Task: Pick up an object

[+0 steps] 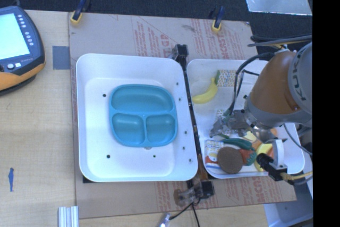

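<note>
The right bin [197, 73] holds a heap of small things. A yellow banana [206, 93] lies near its left wall, and a speckled block [226, 78] sits behind it. Toward the front are a brown round disc [230, 159], a green piece [240, 142], an orange-red piece [248, 157], a yellow piece [264, 152] and a small printed packet [212, 147]. My gripper [223, 126] is low in the middle of this bin, just above the green piece and in front of the banana. The orange wrist band [271, 87] hides the bin's right half. No object shows in the gripper's grasp.
The left bin [95, 130] contains a blue divided plate [143, 114]. A teach pendant [16, 45] rests on the bench at far left. Clamps [78, 10] [217, 18] pin the cardboard sheet at the back. Black cables [244, 69] loop beside the arm.
</note>
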Robot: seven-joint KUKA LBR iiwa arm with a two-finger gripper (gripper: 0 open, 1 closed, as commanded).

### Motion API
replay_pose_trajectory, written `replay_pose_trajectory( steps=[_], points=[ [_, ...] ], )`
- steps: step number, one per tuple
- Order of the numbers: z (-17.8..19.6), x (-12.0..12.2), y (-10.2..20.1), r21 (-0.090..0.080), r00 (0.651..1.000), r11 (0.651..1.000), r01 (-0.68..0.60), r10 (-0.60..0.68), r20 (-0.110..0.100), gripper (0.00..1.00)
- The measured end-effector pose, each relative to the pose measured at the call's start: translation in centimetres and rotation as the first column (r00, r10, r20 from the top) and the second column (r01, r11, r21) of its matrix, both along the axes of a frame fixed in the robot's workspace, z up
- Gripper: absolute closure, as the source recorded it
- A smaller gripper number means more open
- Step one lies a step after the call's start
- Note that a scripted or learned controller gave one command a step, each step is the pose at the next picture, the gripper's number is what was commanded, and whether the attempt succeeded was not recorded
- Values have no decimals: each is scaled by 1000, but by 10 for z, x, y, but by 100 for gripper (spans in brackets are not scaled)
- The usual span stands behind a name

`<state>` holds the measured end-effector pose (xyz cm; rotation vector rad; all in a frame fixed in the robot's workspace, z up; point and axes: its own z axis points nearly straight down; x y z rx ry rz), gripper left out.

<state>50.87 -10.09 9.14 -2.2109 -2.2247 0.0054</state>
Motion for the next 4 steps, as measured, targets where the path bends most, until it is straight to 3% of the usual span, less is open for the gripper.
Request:
replay_pose_trajectory(
  steps=[1,2,3,4],
  points=[
    [2,-8,1,1,1000,1000,0,0,-1,0],
    [0,8,-4,-2,1000,1000,0,0,2,0],
    [10,8,-5,-3,1000,1000,-5,5,0,100],
    [101,69,37,0,1000,1000,2,-2,3,100]
  ],
)
